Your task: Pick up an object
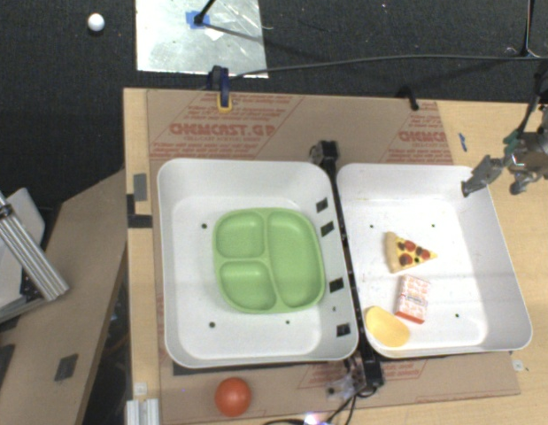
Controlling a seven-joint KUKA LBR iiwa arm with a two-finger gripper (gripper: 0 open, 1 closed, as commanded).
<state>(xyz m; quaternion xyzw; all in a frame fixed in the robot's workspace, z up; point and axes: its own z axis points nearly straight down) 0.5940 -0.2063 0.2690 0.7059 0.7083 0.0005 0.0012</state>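
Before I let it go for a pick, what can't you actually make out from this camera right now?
- Gripper: cut off by the camera view's right edge, small and blurred, so the finger state is unreadable.
- Small red-and-white packet in the right bin: print too small to read.
- Yellow object: at the bin's near left corner; contact with the wall unclear.
- Red ball: near the bottom edge, detail blurred.

The surface is covered by a printed cardboard sheet, on which two white bins, left bin and right bin, are set side by side. A red ball is seen at its front edge.
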